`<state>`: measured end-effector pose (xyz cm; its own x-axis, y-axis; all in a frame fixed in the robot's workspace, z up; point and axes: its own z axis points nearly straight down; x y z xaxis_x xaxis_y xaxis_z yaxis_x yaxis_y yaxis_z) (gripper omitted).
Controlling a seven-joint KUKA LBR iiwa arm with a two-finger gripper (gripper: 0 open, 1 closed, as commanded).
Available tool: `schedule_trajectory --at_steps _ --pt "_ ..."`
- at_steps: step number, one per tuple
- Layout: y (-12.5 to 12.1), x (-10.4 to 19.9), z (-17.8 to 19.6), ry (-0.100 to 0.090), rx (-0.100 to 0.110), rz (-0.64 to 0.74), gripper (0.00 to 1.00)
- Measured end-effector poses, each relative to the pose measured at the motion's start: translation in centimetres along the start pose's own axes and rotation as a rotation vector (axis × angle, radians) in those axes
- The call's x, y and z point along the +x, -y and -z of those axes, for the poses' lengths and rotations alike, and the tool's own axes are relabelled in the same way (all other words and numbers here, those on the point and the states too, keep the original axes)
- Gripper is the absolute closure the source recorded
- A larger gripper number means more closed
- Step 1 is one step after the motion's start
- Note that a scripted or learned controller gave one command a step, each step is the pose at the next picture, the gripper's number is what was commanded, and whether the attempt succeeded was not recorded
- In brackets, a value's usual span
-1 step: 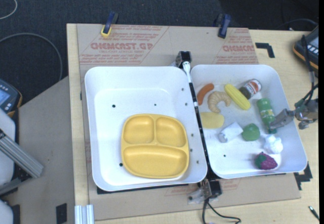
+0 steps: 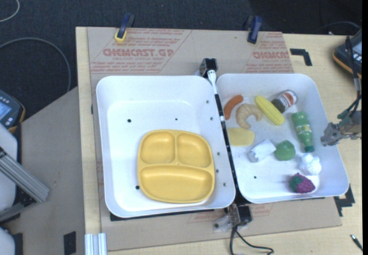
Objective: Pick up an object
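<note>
step: approach, nothing lifted yet by the look of it.
gripper [image 2: 333, 133]: at the right edge of the right bin [image 2: 322, 90], just beside the green bottle [image 2: 302, 129]; you can't tell whether it's spread or pressed together, too small and blurred.
targets: all in the right bin. Orange sausage [image 2: 232, 106], croissant [image 2: 248, 114], corn cob [image 2: 269, 110] and small can [image 2: 285, 100] far; yellow block [image 2: 240, 137], white piece [image 2: 261, 151] and green pepper [image 2: 284, 150] mid; white lump [image 2: 311, 163] and purple grapes [image 2: 302, 183] near.
left bin [image 2: 115, 98]: holds the yellow divided plate [image 2: 176, 166].
next move: you'd likely go for the green bottle, closest. Centre over it, descend, close. It lies flat and may roll.
</note>
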<state>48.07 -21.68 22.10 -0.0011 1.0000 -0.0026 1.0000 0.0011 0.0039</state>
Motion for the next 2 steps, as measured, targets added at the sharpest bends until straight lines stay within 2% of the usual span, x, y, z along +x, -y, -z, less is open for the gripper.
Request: schedule_trajectory --at_steps 1,2 --pt "-5.9 2.6 -11.0 -0.007 0.009 0.004 1.0" --pt "-7.2 3.2 -13.8 -0.005 0.008 0.001 1.0"
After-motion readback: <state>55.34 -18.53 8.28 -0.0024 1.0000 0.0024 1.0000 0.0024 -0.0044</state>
